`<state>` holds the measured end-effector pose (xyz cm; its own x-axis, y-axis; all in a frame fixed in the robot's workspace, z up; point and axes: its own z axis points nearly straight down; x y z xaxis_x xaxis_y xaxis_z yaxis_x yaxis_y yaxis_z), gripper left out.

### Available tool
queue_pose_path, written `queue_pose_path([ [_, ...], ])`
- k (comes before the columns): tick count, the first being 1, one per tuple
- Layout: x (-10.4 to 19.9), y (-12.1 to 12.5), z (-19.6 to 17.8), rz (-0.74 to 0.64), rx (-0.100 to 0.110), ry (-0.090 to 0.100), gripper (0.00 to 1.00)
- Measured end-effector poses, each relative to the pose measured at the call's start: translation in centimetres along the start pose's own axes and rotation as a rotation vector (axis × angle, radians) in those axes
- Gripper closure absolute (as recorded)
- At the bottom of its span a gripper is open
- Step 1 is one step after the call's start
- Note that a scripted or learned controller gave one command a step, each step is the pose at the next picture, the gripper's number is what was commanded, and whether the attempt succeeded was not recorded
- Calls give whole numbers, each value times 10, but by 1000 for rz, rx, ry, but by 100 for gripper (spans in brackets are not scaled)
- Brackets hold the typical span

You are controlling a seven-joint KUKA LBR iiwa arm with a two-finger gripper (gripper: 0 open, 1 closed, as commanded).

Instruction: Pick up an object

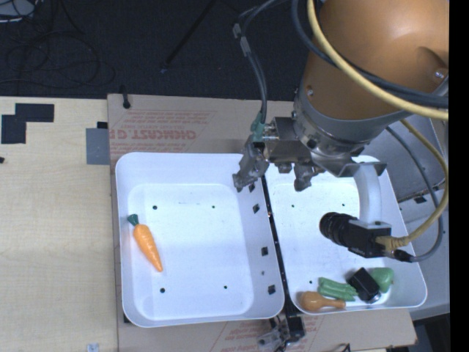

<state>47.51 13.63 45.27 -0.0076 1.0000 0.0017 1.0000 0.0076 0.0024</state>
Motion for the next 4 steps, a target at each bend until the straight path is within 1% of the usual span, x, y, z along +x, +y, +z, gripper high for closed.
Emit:
queue_pose_path([
  [1,-36,-1,107,11,14,-6,0],
  [2,40,-3,227,1,19,-5,0],
  [3,70,-1,245,5,11,-4,0],
  [4,107,-2,329,6,14,-5,0],
])
